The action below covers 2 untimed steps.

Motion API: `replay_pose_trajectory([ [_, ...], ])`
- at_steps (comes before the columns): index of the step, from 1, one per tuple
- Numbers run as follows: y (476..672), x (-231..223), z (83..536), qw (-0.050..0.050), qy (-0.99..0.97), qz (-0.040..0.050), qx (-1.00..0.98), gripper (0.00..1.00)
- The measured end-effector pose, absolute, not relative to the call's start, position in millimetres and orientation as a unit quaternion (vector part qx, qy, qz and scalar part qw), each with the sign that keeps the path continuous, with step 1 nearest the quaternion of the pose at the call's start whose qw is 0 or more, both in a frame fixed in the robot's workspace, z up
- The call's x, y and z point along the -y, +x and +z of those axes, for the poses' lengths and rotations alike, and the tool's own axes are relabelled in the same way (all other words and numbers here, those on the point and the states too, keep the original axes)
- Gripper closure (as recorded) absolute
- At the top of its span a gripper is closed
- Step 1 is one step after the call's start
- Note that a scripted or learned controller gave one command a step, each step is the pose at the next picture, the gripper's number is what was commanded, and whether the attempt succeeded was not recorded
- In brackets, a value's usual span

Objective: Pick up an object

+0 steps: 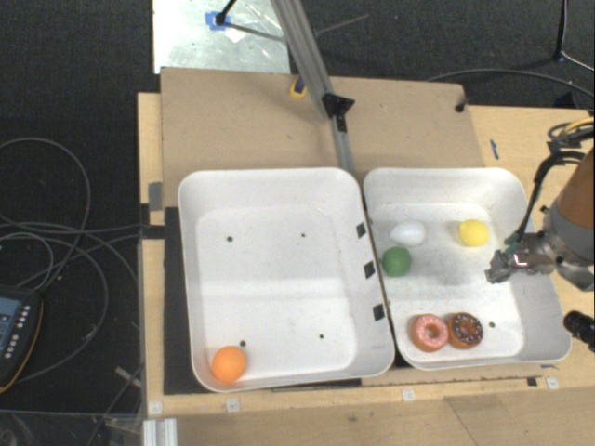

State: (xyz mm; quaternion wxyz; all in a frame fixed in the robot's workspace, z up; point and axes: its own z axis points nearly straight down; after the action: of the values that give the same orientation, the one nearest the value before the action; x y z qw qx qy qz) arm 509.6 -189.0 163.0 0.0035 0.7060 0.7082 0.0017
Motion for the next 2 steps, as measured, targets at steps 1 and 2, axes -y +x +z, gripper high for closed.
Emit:
replay_pose_trajectory([
  [1,518.8,194,223,0.004,0.705,0.0019,-0.709,1.00],
  [2,520.7,195,278,0.004,0.705,0.0018,-0.709,1.00],
])
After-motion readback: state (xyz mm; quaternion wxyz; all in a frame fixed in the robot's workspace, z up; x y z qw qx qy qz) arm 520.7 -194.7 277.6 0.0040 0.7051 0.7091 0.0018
